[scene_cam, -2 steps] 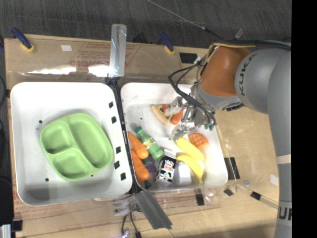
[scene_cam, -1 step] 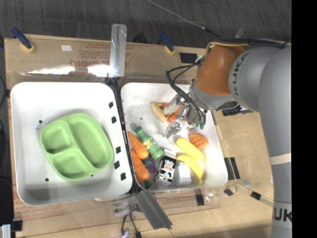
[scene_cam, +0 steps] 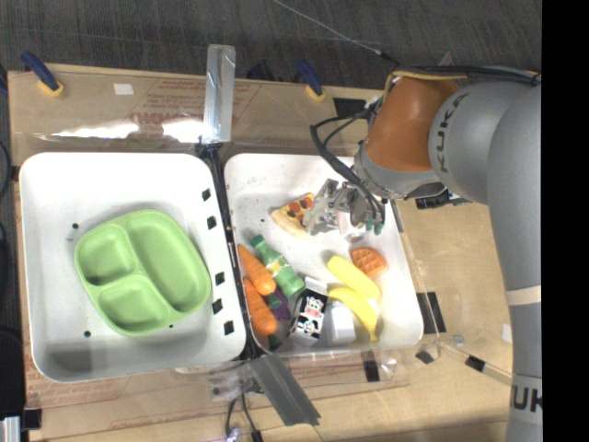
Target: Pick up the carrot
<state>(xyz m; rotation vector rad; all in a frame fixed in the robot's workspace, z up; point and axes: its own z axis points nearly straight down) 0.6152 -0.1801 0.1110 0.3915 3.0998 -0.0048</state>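
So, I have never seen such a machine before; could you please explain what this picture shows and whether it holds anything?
The picture comes from one fixed camera above a bench, looking down at a slant. The grey and orange machine on the right is a robot arm; its end effector hangs over the right bin, close to a pizza slice toy. I cannot tell if it holds anything. That bin also contains a carrot, a second orange piece below it, a green bottle, bananas and a small carton. The left bin holds a green divided plate.
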